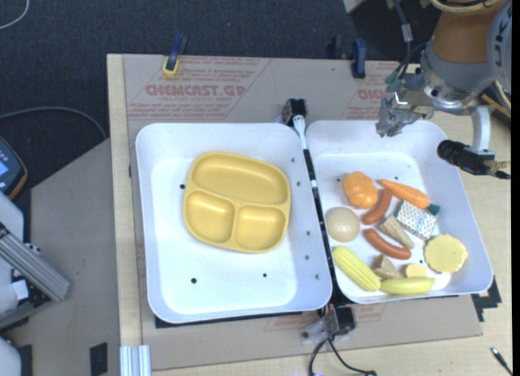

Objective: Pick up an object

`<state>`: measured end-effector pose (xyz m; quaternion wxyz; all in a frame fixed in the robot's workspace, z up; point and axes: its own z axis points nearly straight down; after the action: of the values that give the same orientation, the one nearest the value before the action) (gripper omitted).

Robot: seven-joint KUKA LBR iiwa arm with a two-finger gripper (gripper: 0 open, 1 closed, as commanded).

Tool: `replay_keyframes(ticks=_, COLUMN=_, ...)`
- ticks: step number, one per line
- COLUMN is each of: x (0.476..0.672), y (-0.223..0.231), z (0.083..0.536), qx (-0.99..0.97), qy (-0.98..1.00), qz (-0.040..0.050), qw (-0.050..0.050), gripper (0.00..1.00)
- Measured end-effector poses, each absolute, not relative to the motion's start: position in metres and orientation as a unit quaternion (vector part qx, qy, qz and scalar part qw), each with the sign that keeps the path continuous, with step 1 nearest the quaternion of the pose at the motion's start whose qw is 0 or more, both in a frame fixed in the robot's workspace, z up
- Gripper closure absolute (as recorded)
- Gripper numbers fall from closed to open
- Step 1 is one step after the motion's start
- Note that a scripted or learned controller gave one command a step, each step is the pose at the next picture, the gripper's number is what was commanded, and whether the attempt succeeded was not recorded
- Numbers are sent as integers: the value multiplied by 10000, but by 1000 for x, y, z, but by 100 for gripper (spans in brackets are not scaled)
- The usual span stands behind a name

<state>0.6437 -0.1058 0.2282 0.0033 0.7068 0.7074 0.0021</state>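
While the pincer (393, 119) hangs above the right bin's (475, 228) far edge, its state unclear, nothing is lifted; carrot (404, 194), corn (356, 268) lie untouched.

A dark blue carpet (122, 9) covered the floor, and a brown board (244, 86) lay on the light wooden bench (73, 204).

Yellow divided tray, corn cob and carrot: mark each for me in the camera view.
yellow divided tray (236, 201), camera view, on the ridge where its three compartments meet.
corn cob (357, 268), camera view, middle of the cob.
carrot (404, 194), camera view, middle of its orange body.
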Motion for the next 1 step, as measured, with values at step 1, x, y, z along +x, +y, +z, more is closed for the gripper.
replay_keyframes(ticks=1, x=628, y=-53, z=219, qx=7054, qy=7088, qz=1, qw=-21, gripper=100)
